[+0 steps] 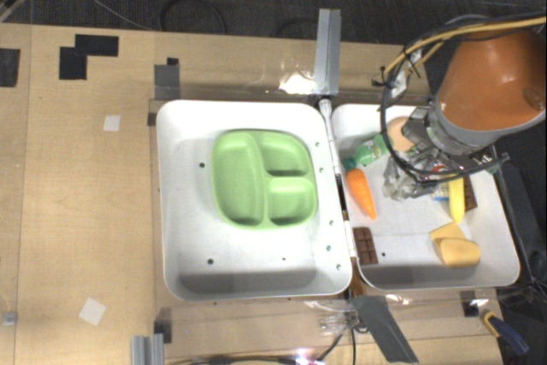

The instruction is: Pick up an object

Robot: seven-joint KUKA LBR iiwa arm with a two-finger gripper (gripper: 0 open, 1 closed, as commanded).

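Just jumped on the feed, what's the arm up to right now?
The arm is reaching into the right bin from the right, with its gripper low over the middle of the bin. Loose items lie around it: a carrot by the left wall, a green item above it, a chocolate bar in the near left corner, a banana and a yellow wedge. Nothing is visibly held. The left bin holds a green divided plate.

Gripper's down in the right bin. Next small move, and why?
Probably a short further descent, then close. The gripper sits low in the right bin, between the carrot and the banana, with nothing visibly between its fingers. Whether it is lined up on any item is unclear, so a small correction may come first.
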